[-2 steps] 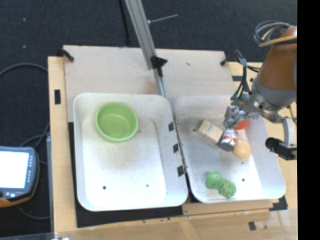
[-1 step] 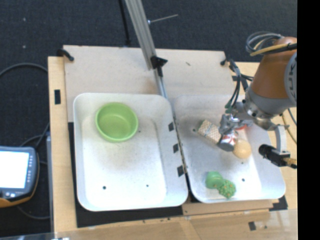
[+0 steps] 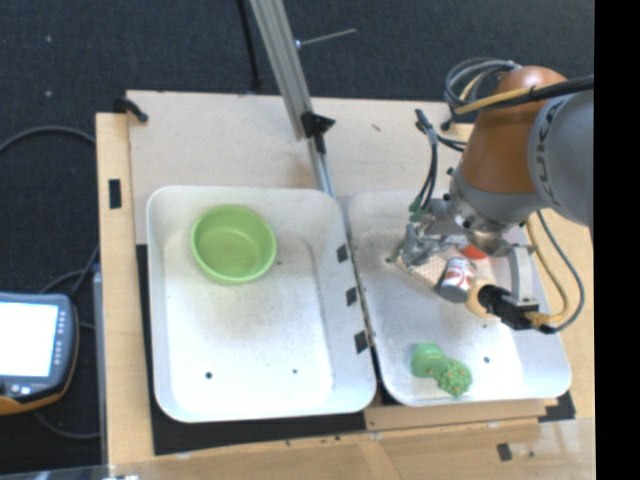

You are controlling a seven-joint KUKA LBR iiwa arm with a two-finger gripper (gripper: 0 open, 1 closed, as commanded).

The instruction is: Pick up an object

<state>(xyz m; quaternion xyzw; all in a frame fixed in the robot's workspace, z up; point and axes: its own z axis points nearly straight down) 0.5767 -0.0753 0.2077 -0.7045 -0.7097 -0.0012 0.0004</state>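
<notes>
Fingers (image 3: 415,253) low in right bin (image 3: 540,368); grip state unclear; green bowl (image 3: 234,244) left.

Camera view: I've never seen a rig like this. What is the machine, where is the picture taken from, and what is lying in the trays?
One camera looks down at a slant on a bench with two shallow white bins. The grey and orange arm reaches in from the right, its gripper low over the right bin. Under it lies a red and white object; whether it is gripped is unclear. A green lumpy object lies nearer the front. The left bin holds a green bowl.
</notes>
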